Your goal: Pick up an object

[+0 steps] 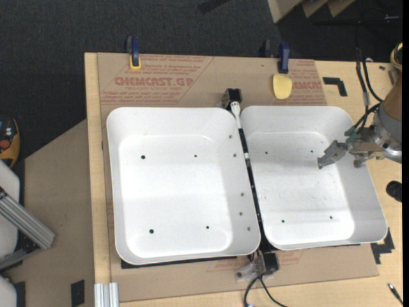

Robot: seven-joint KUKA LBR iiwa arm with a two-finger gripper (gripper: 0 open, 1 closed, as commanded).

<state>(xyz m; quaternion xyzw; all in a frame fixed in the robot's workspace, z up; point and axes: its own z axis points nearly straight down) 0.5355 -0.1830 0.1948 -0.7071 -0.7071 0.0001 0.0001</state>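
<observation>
The arm point(391, 117) reaches in from the right edge of the frame and holds the gripper point(344, 156) over the right side of the right bin point(374, 226), low above its white floor. Its two grey fingers look spread apart with nothing between them, so it appears to carry nothing, which suits a tool set to close on something. The likeliest thing to pick is a small yellow piece point(282, 86). It lies on the brown board point(160, 78) just beyond the right bin's upper rim, under a blue clamp point(283, 56), well apart from the gripper and toward the upper middle of the frame. Whether it is loose or part of the clamp, I cannot tell. The left bin point(116, 171) sits touching the right one along the centre. Clamps and a black clip point(231, 97) at the seam seem meant to keep the bins from sliding when the fingers press down.
</observation>
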